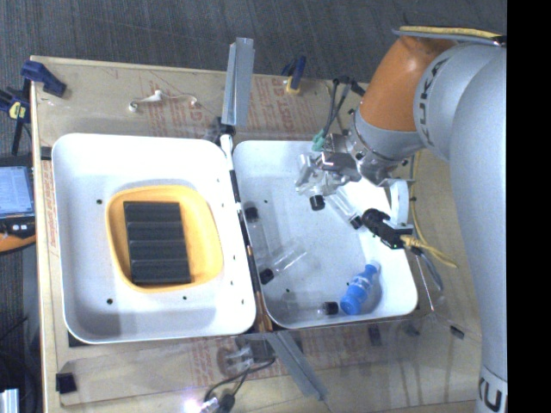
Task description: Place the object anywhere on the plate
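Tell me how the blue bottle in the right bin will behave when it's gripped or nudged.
The blue bottle lies on its side near the right bin's front wall, so a nudge would probably roll it. It looks like a small plastic bottle, likely light. Its rounded, smooth body may slip from the end effector unless gripped across its width.

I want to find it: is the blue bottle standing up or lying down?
Lying down. The blue bottle rests on its side on the right bin's floor.
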Robot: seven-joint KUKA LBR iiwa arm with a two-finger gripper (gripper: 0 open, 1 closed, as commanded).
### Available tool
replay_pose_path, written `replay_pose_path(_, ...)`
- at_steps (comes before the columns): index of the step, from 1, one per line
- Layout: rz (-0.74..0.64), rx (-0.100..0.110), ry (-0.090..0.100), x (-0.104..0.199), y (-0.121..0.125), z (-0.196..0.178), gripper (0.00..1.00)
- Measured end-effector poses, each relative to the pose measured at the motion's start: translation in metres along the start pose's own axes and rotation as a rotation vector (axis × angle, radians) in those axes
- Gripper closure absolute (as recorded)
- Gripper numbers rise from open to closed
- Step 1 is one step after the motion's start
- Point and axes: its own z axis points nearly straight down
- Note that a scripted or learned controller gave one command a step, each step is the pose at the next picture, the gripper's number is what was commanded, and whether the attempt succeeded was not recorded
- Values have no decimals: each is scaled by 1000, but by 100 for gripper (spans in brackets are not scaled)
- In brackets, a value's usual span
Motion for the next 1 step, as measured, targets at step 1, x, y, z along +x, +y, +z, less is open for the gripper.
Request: replay_pose_path(1, 0, 0, 0, 0, 0, 0, 0)
